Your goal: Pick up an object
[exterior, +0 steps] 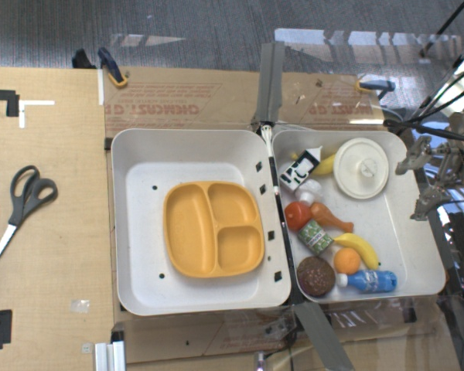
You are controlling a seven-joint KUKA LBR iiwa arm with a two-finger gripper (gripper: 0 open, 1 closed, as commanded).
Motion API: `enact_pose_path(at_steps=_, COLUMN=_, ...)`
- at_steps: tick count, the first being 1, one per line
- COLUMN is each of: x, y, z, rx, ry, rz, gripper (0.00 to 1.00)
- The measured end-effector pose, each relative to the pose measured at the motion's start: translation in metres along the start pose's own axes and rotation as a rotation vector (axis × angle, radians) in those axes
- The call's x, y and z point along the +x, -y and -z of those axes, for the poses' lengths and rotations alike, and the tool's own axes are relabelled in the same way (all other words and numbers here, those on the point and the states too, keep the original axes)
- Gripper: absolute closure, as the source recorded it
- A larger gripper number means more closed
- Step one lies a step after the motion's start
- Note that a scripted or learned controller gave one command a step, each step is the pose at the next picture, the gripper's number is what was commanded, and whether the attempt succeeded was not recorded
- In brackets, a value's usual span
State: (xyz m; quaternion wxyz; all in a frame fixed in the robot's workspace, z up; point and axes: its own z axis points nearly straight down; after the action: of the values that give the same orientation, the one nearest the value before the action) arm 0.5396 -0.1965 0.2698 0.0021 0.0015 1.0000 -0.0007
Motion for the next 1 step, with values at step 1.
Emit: enact_pose_path(at_steps=1, x=0.0168, y=-0.0348, z=-0.1396, rx=-0.001, ry=-0.002, rz=0.0, gripper=0.0)
